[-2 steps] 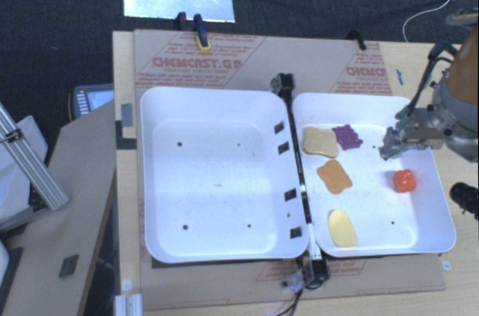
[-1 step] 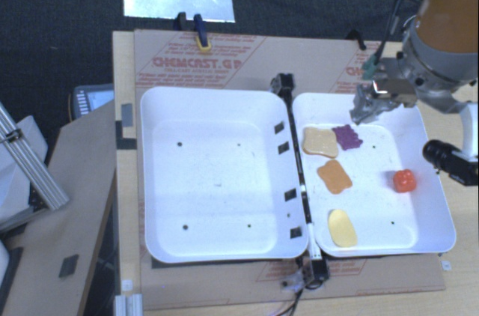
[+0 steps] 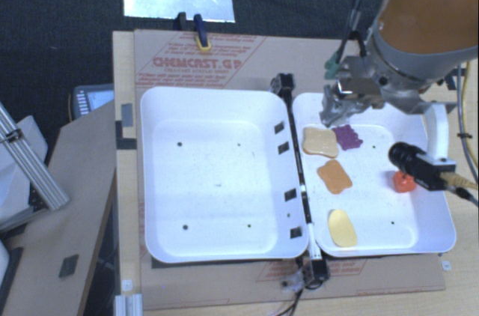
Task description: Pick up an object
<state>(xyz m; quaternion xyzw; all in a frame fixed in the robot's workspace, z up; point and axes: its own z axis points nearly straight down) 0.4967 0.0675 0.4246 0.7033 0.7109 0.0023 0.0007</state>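
You see the gripper [image 3: 334,111] just above the bread slice [image 3: 320,142]; finger state unclear, nothing lifted yet.

Left bin [image 3: 217,172] lies open — right bin [image 3: 419,228] crowded toward its left side.

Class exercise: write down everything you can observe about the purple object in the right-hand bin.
The purple object is a small, flat, lumpy piece with a bumpy outline, like toy grapes, matte and probably plastic. It lies flat on the floor of the right bin, near its far edge. Its left side sits right beside, perhaps touching, a tan bread-shaped slice. The gripper hangs just above and left of it; nothing is seen gripping it.
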